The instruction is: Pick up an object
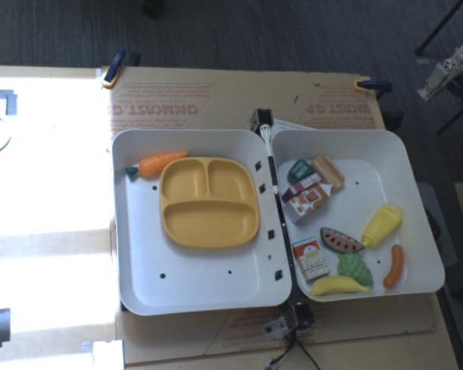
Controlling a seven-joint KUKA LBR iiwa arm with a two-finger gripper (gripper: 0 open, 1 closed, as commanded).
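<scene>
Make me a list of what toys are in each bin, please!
left bin: yellow divided plate, toy carrot beside its upper left edge
right bin: toy hot dog bun, small cartons, watermelon slice, yellow mustard bottle, sausage, green lettuce, banana, picture card box
gripper: upper right, away from both bins

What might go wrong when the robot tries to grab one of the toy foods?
1. In the right bin the banana, green vegetable and small carton crowd together, so the fingers may bump a neighbour or catch two.
2. The sausage lies close to the bin wall, leaving little room.
3. The carrot leans against the yellow plate and may roll off.
</scene>
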